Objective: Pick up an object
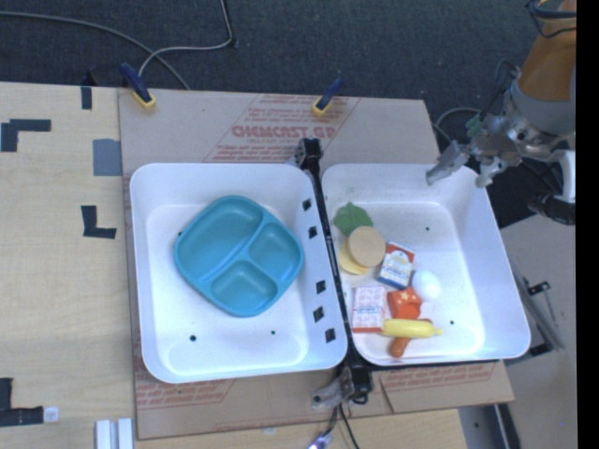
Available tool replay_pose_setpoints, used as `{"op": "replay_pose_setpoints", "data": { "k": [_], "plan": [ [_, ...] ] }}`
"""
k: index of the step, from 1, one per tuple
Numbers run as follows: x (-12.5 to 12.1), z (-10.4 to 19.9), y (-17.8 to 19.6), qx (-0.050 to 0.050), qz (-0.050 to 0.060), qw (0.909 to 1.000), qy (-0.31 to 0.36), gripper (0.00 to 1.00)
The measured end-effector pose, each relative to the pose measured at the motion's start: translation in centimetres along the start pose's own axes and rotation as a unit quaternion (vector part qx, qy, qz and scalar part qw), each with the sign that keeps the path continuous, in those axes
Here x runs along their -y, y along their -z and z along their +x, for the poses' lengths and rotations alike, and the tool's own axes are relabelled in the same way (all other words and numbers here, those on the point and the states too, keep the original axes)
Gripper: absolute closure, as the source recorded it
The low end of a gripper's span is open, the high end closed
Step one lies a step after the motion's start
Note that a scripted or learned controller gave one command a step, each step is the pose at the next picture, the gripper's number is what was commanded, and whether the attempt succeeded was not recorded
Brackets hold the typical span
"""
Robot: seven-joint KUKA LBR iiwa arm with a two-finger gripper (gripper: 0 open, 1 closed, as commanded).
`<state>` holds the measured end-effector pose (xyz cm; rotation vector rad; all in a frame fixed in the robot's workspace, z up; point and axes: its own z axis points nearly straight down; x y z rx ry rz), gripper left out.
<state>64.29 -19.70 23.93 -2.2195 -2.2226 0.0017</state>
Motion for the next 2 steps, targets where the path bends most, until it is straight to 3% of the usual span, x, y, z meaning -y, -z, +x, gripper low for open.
{"op": "replay_pose_setpoints", "data": {
  "k": [1, 2],
  "plan": [
    [7.1, 4.9, -7.0, -0.001, 0.001, 1.0, 0.0, 0.0],
    [14.8, 8.2, -8.5, -0.001, 0.001, 1.0, -0.001, 0.0]
  ]
}}
